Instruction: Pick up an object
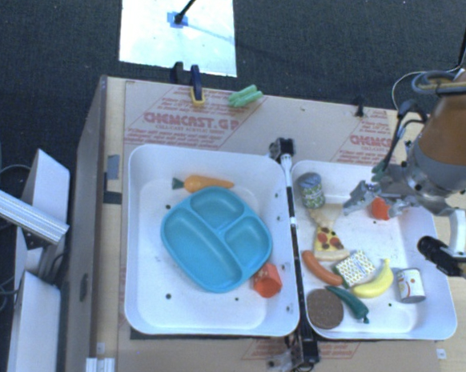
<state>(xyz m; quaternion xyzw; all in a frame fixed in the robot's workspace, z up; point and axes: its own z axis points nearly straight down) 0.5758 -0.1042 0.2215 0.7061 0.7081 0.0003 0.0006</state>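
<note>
My gripper (379, 202) hangs over the back of the right bin (439, 318), its fingers spread. A small orange-red object (381, 208) sits between them, with a gap on its left side; the left finger (356, 199) stands clear of it. Whether the object rests on the bin floor I cannot tell. Other items in this bin: a small can (310, 190), a pizza slice (329, 242), a sausage (318, 268), a checkered packet (356, 267), a banana (377, 283), a white tin (409, 285), a brown disc (325, 307) and a green vegetable (352, 304).
The left bin (140, 294) holds a blue divided plate (213, 240), a carrot (207, 184) behind it and a red item (267, 282) at its right corner. A black rail (291, 218) divides the bins. The arm's black wrist part (440, 254) overhangs the right bin's right side.
</note>
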